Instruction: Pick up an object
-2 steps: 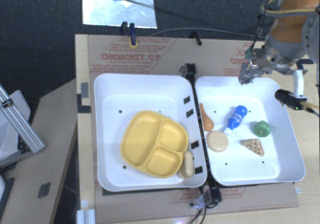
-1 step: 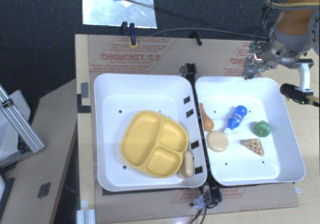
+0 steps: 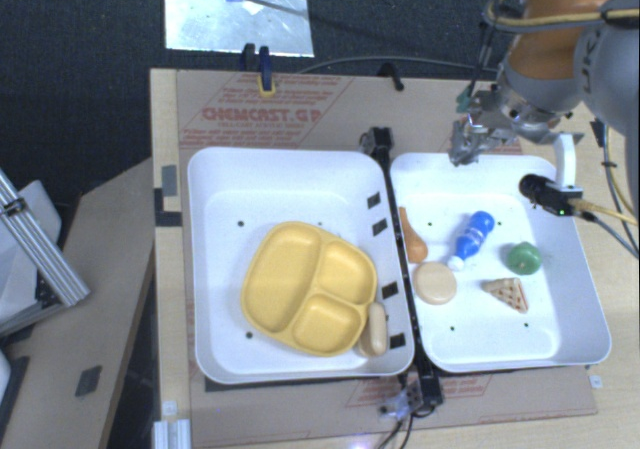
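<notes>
Gripper: the gripper [image 3: 467,149] hangs over the far edge of the right bin [image 3: 575,337], near that bin's far left corner, below the grey wrist and the orange band [image 3: 560,22].
Gripper state: too small and blurred to tell; nothing can be seen held by it, and it is well apart from every object in the bin.
Right bin contents: a blue bottle [image 3: 472,235] with a white cap lies tilted near the middle; a green ball [image 3: 523,258] sits just to its right; a tan wedge-shaped piece [image 3: 507,293] lies nearer the camera, below the ball; a round beige disc [image 3: 435,284] sits beside the bottle's cap end; an orange-brown, pear-shaped piece [image 3: 411,239] lies along the left wall.
Left bin: the left bin [image 3: 225,187] holds a yellow divided tray [image 3: 309,287] of three compartments, set slantwise; a small beige oblong piece [image 3: 375,328] lies against the tray's near right corner.
Between the bins: black clips [image 3: 379,140] mark the shared edge.
Bench: the bench [image 3: 290,107] under both bins is a brown board with red lettering.
</notes>
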Controlling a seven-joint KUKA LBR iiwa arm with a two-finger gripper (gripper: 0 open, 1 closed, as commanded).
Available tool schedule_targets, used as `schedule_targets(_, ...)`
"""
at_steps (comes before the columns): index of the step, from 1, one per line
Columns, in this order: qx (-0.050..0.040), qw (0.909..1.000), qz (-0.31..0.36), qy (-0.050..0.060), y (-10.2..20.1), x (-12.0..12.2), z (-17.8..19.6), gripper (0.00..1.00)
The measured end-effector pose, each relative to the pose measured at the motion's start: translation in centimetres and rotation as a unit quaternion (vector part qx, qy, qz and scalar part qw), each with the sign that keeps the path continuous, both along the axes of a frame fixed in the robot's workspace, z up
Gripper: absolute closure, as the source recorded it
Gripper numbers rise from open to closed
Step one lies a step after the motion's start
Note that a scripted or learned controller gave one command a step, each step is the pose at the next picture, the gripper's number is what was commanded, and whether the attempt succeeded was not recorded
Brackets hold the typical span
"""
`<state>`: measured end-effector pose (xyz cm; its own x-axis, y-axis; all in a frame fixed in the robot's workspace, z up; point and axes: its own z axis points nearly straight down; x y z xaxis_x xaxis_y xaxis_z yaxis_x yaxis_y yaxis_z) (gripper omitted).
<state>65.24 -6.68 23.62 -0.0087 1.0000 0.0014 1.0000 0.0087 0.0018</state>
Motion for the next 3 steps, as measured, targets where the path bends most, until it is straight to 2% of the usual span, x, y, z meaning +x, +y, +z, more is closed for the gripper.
schedule_targets(2, -0.0002, 1.0, 0.0, 0.0, 10.1, -0.2, -1.6, 1.0)
schedule_targets(3, 0.0006, 1.0, 0.001, 0.0, 15.8, -1.4, -0.7, 1.0)
